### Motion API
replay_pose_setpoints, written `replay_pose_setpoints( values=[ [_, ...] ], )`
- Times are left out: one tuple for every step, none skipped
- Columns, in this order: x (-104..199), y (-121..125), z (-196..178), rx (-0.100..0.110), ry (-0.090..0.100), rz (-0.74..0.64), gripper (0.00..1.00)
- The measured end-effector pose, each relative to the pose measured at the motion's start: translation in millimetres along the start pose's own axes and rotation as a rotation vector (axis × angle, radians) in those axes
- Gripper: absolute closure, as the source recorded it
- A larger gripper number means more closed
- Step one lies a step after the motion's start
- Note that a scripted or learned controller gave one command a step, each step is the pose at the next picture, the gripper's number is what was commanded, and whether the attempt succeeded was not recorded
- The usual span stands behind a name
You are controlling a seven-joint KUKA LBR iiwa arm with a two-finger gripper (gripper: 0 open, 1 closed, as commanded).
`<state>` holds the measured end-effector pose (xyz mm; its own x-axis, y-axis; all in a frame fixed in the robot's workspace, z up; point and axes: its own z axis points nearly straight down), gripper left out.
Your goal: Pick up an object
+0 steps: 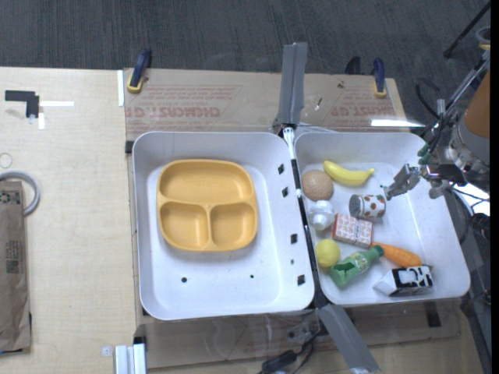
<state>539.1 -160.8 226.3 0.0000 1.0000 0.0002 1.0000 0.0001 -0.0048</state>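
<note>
Though free to take any object, best to judge by nearness to the tool [401, 181] — poised over the upper right part of the right bin [444, 224], at the end of the grey arm [468, 142] coming in from the right. Nearest to it: the spotted can [367, 206], just down and to the left, close but apparently not touching. Seems to lie on its side, long axis roughly left to right, so almost in line with the tool's own reach. Next nearest: the banana [348, 174], to the left and a little up, also lying left to right, curved.

Lower in the same bin, well apart from the tool and crowded together: a red box [352, 229], a lemon [327, 252], a green bottle [352, 266], a carrot [398, 253].

Cannot tell whether the tool is apart or together — too small, slanted and blurred against the white floor. Nothing visibly held in it. Equally hard to judge: the height of the tool above the bin floor. Arm cut off at the right edge.
</note>
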Motion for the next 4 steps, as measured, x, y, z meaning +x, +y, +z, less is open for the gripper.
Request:
replay_pose_setpoints(
  values=[
    [-32.2, 6.4, 71.5, -0.002, 0.000, 0.047, 0.00],
    [-25.5, -46.6, 133.7, -0.007, 0.001, 0.090, 0.00],
    [-26.7, -46.3, 124.6, -0.007, -0.001, 0.092, 1.00],
    [-26.6, -46.3, 124.6, -0.007, -0.001, 0.092, 0.00]
  ],
)
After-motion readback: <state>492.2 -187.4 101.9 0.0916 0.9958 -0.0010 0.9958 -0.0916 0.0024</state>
